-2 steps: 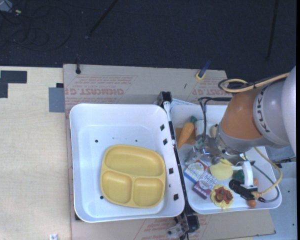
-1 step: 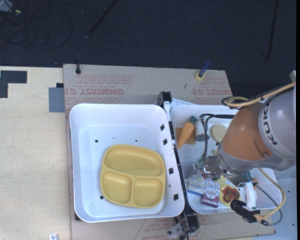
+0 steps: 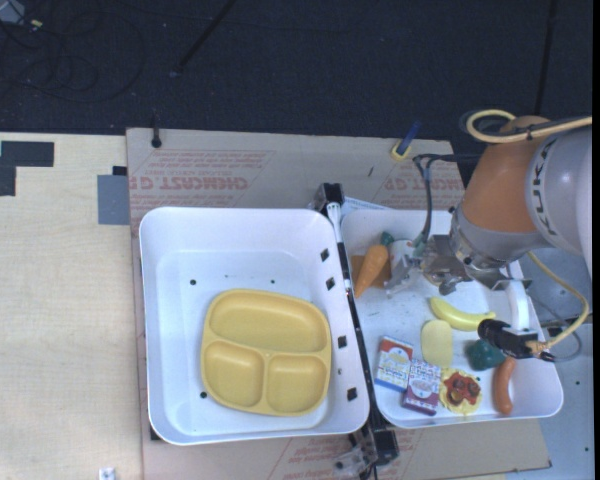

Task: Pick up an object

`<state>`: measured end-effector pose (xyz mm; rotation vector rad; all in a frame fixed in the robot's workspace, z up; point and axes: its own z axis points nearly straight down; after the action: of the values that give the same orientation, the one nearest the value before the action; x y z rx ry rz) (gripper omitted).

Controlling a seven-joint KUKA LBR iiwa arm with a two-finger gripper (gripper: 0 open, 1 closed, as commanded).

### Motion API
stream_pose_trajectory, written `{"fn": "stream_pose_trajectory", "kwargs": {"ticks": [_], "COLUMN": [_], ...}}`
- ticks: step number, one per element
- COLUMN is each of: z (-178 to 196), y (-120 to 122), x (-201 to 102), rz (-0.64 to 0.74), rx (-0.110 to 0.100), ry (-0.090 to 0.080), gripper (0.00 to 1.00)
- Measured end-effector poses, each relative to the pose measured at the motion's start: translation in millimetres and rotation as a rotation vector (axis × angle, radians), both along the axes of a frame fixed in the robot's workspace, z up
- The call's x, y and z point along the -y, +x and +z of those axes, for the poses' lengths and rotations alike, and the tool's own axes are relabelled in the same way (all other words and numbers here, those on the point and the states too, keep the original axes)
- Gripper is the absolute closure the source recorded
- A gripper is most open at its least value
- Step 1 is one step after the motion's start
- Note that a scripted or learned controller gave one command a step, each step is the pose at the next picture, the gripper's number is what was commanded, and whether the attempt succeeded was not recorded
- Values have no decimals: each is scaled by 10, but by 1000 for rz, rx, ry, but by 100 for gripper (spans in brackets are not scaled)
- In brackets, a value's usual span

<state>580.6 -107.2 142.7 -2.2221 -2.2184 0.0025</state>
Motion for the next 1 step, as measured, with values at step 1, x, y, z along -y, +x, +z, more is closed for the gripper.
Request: {"fn": "stream_pose_trajectory", "kwargs": {"ticks": [1], "z": [-548], "y": [-348], "x": [436], "rz": [0], "rx": [0], "ry": [2], "gripper": [0]}}
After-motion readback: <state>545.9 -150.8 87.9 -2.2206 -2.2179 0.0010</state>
